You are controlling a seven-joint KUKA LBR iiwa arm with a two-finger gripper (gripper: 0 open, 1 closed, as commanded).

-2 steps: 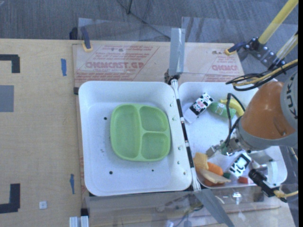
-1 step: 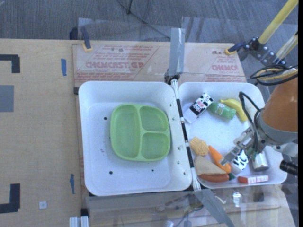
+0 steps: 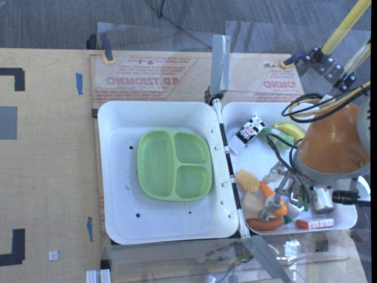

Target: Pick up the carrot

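The carrot [image 3: 281, 209] lies in the right bin [image 3: 347, 220], near its front. It is orange, with a bit of green at its lower right end, and a second orange patch of it shows up and to the left. My gripper [image 3: 275, 200] is low over the carrot's middle and covers part of it. The grey wrist and the orange band [image 3: 330, 143] rise behind it to the right.
Close around the carrot are a yellow corn cob [image 3: 247, 180], a beige piece [image 3: 253, 204], a red sausage [image 3: 265, 223] and a red-and-white item [image 3: 315, 223]. Further back lie a black-and-white toy [image 3: 250, 128] and a banana [image 3: 288, 130]. The left bin [image 3: 118, 122] holds a green divided plate [image 3: 175, 165].
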